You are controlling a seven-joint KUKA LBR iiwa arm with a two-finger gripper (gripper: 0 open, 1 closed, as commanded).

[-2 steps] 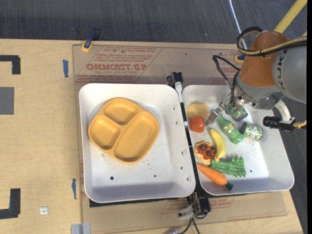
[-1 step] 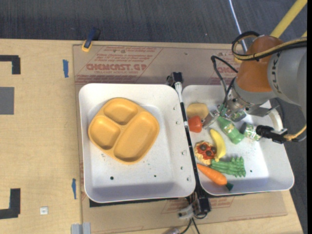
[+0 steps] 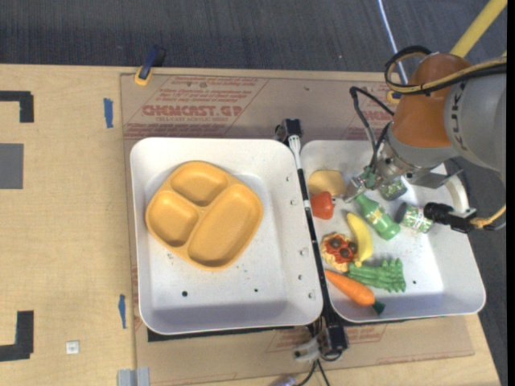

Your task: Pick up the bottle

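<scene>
The bottle (image 3: 378, 218) is green with a pale band and lies on its side in the right bin (image 3: 451, 292), slanting from upper left to lower right. My gripper (image 3: 375, 185) hangs just above and behind the bottle's upper end, below the orange wrist band. It is open, with nothing held between its fingers.
Around the bottle lie a banana (image 3: 360, 236), a red tomato (image 3: 322, 205), a pale yellow fruit (image 3: 324, 182), a small pizza piece (image 3: 339, 248), a carrot (image 3: 351, 287), a green bunch (image 3: 380, 274) and a small green-and-white object (image 3: 415, 219). The left bin (image 3: 153, 296) holds an orange divided tray (image 3: 204, 213).
</scene>
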